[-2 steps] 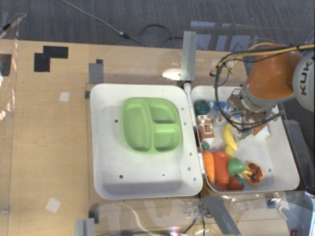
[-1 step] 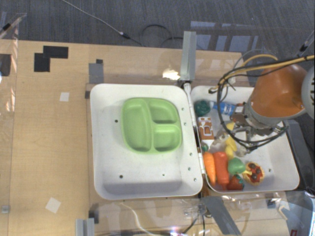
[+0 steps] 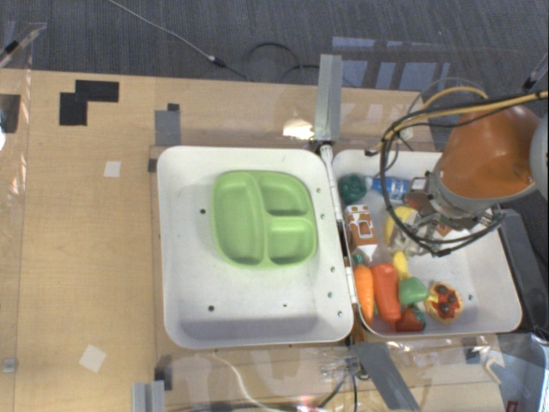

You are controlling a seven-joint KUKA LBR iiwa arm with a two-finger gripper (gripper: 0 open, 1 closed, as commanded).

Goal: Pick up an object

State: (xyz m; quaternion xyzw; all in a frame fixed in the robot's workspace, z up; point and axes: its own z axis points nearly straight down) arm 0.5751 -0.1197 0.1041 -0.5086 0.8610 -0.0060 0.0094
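The grey arm (image 3: 493, 153) is seen coming in from 3 o'clock, with its round orange band bent over the right bin (image 3: 493, 303). The gripper (image 3: 437, 226) is pointed down into that bin, near its middle. Black and yellow cables are looped around the wrist. It cannot be told whether the claw is open or closed, because it is hidden under the wrist.

Small toy foods are piled in the right bin, mostly on its 9 o'clock side. A smooth orange carrot (image 3: 365, 290) is laid along the bin's edge, and a red pepper (image 3: 386, 292) is touching it. A shiny green piece (image 3: 413, 290) is beside them. A round pizza slice (image 3: 444, 301) with dots is lying at 5 o'clock from the gripper. A yellow banana (image 3: 395, 223) is just beside the gripper at 9 o'clock. A dark green lump (image 3: 352, 187) is at the bin's top left corner.

A light green plastic plate (image 3: 262, 218) with three parts is resting in the left bin (image 3: 249, 316). Both bins are white, smooth and shallow with round corners.
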